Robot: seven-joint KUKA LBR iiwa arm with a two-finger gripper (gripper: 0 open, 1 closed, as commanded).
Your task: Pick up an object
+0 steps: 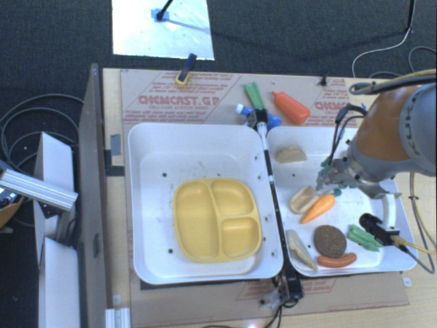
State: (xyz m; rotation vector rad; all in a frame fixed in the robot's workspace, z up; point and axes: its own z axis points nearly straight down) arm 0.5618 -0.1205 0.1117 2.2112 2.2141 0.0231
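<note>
Can't really tell how wide the fingers are open or whether they've got hold of anything, but they're down in the right bin with the carrot just below them, its top end about touching, and a bun beside it.

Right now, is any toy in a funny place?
Yes. An orange bottle and a green stick lie on the board behind the bins, outside them, while the other toys sit inside the right one.
</note>
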